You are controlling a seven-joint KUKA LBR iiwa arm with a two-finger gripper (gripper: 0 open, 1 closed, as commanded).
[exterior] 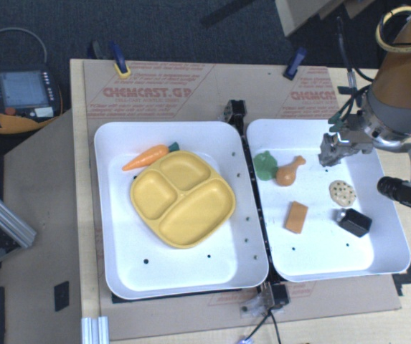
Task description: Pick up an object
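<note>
From the overhead camera, I saw the gripper (332,151) hanging over the far part of the right bin (388,260), just right of the drumstick (290,172). I could not tell how its jaws stood, and I saw nothing between them. The drumstick lay slantwise, thin end toward the far right, fat end touching the green piece (265,165). Nearer lay an orange block (295,217), a cookie (341,192) and a black block (354,223). In the left bin (123,264) a carrot (146,157) pointed left beside the yellow tray (183,198).
</note>
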